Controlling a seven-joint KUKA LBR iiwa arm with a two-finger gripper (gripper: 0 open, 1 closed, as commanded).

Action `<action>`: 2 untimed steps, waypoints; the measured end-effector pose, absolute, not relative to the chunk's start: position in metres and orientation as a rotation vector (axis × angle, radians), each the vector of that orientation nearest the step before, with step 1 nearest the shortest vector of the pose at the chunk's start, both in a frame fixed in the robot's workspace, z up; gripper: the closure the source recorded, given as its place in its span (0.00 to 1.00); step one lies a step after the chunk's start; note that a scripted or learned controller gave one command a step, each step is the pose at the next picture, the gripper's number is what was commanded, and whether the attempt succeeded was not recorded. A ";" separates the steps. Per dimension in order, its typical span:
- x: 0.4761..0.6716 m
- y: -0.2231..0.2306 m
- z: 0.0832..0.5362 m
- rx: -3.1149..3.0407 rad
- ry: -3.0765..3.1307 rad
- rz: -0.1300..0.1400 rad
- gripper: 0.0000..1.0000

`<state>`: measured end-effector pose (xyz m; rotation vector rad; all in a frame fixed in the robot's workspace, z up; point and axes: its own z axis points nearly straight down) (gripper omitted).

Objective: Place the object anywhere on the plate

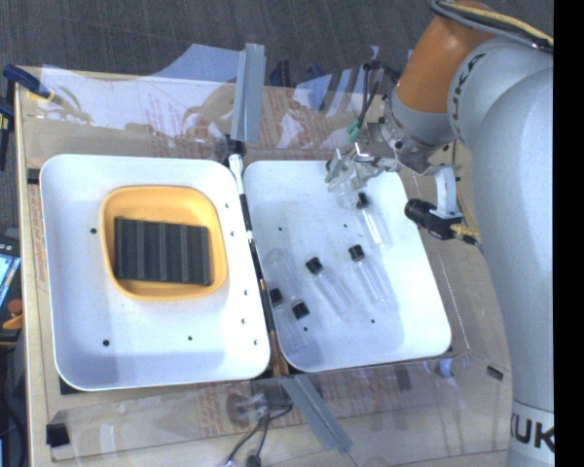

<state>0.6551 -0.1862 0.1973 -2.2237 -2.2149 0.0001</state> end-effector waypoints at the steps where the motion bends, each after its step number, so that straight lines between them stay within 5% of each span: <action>1: 0.615 -0.152 0.182 -2.019 -2.400 0.005 1.00; 2: 0.611 -0.118 0.247 -1.760 -2.603 0.001 1.00</action>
